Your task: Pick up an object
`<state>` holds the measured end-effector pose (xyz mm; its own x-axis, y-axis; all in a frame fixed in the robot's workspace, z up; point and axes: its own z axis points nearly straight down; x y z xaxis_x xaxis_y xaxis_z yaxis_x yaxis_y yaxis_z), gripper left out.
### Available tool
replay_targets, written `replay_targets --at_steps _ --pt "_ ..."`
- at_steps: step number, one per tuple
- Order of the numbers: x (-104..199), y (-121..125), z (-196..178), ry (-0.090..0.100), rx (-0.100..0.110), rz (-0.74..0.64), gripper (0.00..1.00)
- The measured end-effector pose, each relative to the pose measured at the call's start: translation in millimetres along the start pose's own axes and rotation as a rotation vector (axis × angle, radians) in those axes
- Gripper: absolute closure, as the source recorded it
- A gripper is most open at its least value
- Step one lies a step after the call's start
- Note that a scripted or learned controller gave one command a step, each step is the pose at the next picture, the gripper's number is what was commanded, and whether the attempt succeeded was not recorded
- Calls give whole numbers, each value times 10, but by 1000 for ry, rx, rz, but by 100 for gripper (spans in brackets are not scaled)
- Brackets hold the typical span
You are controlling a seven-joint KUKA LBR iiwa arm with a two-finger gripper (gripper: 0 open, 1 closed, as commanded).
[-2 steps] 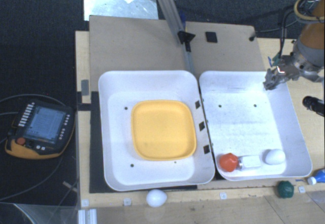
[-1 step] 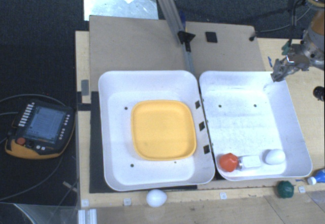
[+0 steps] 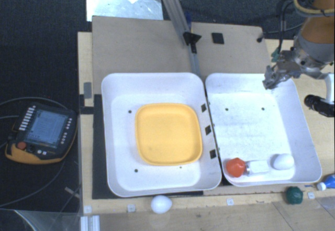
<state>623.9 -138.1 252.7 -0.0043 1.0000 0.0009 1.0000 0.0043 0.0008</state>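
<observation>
Along the bottom edge of the right bin (image 3: 309, 169) sit an orange ball (image 3: 235, 167), a white block (image 3: 257, 166) and a white egg (image 3: 283, 162). Up at the upper right, the gripper (image 3: 272, 79) hovers over the bin's far corner, nothing between its fingers; open or closed, can't tell. Approach stage: next it must travel down-frame and descend onto one object.

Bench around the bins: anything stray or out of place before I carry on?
Yes. A white egg-shaped object lies on the bench outside the left bin, by its front edge. A dark green ball sits outside the right bin, past its front right corner.
</observation>
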Motion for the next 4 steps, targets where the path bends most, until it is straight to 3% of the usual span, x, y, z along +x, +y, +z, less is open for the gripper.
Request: replay_targets --at_steps 2,4 --pt "1017 -46 -65 0 0 0 100" --pt "2216 26 151 0 1 -1 100"
